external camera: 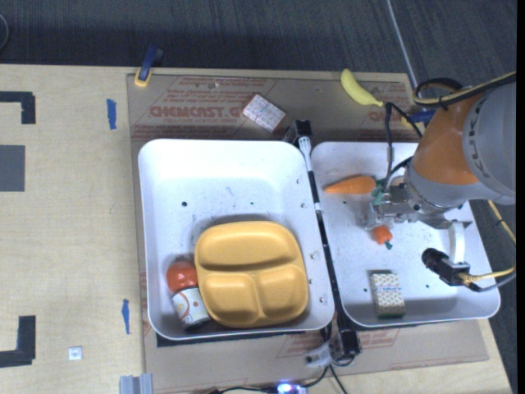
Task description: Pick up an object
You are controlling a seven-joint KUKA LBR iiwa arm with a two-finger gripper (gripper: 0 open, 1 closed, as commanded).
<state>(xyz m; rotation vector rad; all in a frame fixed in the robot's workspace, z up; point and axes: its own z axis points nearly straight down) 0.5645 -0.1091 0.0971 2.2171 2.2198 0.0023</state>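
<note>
The gripper [384, 212] hangs low over the right-hand bin [484, 306], right of centre in the frame, and I cannot tell how it is set. Just below it sits a small orange-red object [382, 235], close enough that I judge it the likeliest target, though nothing is visibly held. A carrot-like piece [350, 186] lies just up and left of the gripper, its long axis running roughly left to right, narrow end toward the left.
</note>
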